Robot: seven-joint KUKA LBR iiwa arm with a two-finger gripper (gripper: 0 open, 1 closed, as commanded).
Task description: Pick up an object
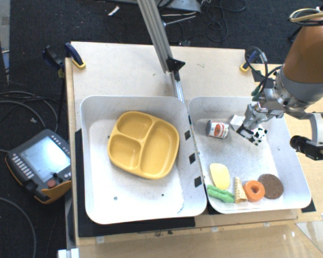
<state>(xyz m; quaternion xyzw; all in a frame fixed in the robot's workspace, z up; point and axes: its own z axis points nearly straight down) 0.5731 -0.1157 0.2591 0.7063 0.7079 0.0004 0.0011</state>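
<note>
My gripper (pixel 251 126) hangs over the upper part of the right bin (pixel 290 160), reaching in from the right. Just left of it lies a small can (pixel 218 129) with a red and white label, on its side. A white die with black spots (pixel 258 136) sits right below the fingertips, touching or nearly touching them. Along the bin's front edge lie a pale yellow piece (pixel 220 174), a green bean pod (pixel 220 194), a waffle cone (pixel 239 190), an orange ring (pixel 254 190) and a brown cookie (pixel 271 186).
The left bin (pixel 97 198) holds a yellow divided plate (pixel 144 144). A slanted metal pole (pixel 157 31) runs from the top down to the gap between the bins. Clamps sit at the bench's back corners. A teach pendant (pixel 40 165) lies on the floor at left.
</note>
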